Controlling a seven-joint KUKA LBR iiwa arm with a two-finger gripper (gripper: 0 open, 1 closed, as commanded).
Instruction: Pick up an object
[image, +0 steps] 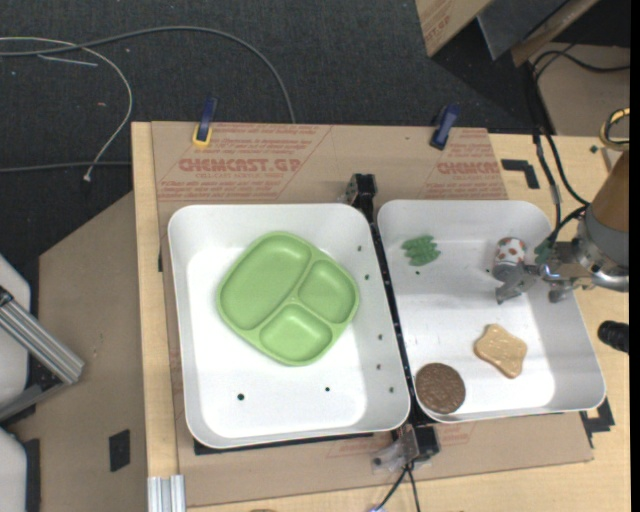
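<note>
My gripper (512, 282) reaches in from the right, low over the upper right part of the right bin (570, 385). A small white object with red spots (510, 250) lies right at its tip, touching it or very close to it. Whether the object is held cannot be made out. A tan, lumpy, biscuit-like piece (500, 350) lies below the gripper. At the bin's front left corner sits a brown round disc (440, 388). A small green leafy piece (421, 249) rests at the upper left of the same bin.
The left bin (200, 400) holds a light green divided plate (288, 297). A black clamp (361, 187) sits at the top between the bins. Cables run along the right bench edge behind the arm (608, 235).
</note>
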